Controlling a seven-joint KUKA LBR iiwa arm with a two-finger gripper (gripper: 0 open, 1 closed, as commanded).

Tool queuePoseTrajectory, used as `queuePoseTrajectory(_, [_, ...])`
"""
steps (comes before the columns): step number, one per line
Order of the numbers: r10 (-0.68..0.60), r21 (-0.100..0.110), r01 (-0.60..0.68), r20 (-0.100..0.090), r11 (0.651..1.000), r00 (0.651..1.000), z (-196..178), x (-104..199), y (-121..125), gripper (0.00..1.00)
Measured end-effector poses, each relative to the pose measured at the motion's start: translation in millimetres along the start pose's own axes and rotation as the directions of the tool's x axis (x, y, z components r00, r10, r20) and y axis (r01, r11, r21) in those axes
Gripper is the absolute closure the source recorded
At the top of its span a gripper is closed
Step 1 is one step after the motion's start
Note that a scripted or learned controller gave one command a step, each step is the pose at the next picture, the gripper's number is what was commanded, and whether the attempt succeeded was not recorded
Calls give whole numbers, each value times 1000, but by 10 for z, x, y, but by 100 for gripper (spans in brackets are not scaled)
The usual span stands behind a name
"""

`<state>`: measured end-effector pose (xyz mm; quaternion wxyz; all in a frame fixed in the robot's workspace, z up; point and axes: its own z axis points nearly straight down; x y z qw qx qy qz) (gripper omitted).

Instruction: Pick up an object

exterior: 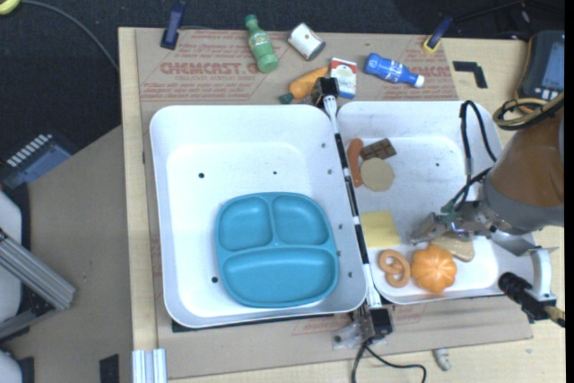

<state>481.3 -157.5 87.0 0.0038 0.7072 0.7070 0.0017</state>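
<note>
Within the right bin (421,134), the gripper (446,224) hangs low near the front, just above and behind the orange (434,269); the grey arm (529,184) with its orange band reaches in from the right. How far the claw stands open cannot be told from this slanted view, and nothing is plainly seen in its hold. The task names no one object, so the orange, lying nearest the claw, is judged the likely target. It rests on the bin floor by the front wall, touching or almost touching the pretzel (393,266) to its left. A yellow square piece (378,229) lies behind the pretzel, and a round tan piece (377,178) with a brown slab (377,150) and a reddish strip (355,159) lies farther back by the dividing wall.

If it is a toy fruit, as its look suggests, the orange should be light, stiff and smooth. Being round, it will tend to roll or squirt out of a pinch placed off centre. The soundest hold is across its widest girth, taken straight from above. The near front wall leaves little room on that side.

Left bin (179,139): a blue divided plate (278,248). Bench behind the bins: a green bottle (262,44), a blue bottle (393,70) and small cartons.
</note>
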Motion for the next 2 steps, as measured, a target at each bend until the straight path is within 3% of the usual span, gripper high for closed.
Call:
queuePoseTrajectory(1, [1, 7, -1, -1, 1000, 1000, -372, -181, -18, 0])
queuePoseTrajectory(2, [-1, 4, 1, -2, 1000, 1000, 6, 454, -11, 0])
